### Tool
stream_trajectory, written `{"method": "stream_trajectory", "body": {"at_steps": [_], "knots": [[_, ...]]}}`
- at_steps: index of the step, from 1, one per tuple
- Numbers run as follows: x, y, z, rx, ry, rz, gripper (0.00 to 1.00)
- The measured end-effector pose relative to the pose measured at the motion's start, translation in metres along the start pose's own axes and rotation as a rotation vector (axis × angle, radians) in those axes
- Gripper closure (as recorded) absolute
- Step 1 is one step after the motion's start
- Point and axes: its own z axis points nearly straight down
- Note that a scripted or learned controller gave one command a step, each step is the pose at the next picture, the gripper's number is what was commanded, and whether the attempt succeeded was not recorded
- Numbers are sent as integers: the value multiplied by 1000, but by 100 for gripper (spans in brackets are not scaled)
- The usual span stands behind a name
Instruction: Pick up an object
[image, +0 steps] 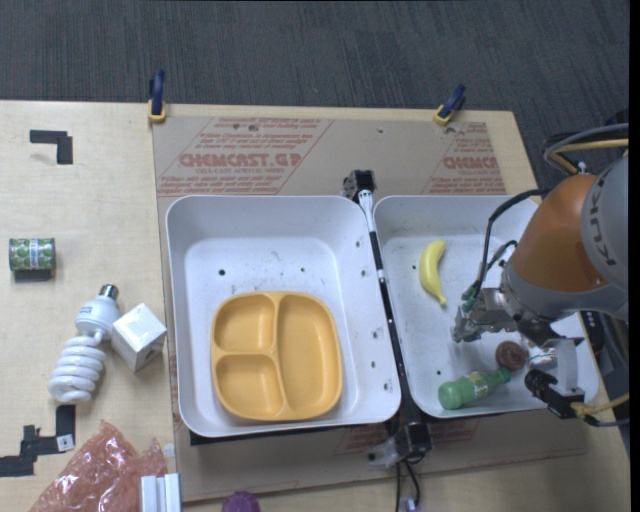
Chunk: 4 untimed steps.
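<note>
The pale wooden desk carried a brown cardboard-like sheet with red print, clipped at its far edge, and on that sheet sat the two shallow white plastic bins. The left bin held a yellow divided plastic plate with three compartments, lying flat toward its near side. The grey arm with its orange band reached in from the right over the right bin, and the tool hung low above the middle of that bin's floor; from where I stood I could not tell how it was set.

In the right bin lay the things that could be picked. A yellow banana, curved and slim, with a darker tip at its far end, lay on the floor toward the far-left part, just beside the tool but apart from it. A green plastic bottle lay on its side near the front wall, its paler neck pointing right. A small round brown object sat just past the bottle, close under the wrist.

Out on the bare desk to the left lay a white spiral light bulb, a small white cube-shaped box touching it, and a small green can on its side, well apart from them.
</note>
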Motion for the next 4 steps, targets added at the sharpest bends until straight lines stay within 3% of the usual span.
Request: {"method": "stream_trajectory", "body": {"at_steps": [1, 2, 3, 4], "knots": [[-22, 72, 9, 2, 0, -7, 100], [-22, 72, 10, 2, 0, -6, 0], [-22, 72, 0, 1, -1, -8, 100], [-22, 72, 0, 1, -1, -8, 0]]}}
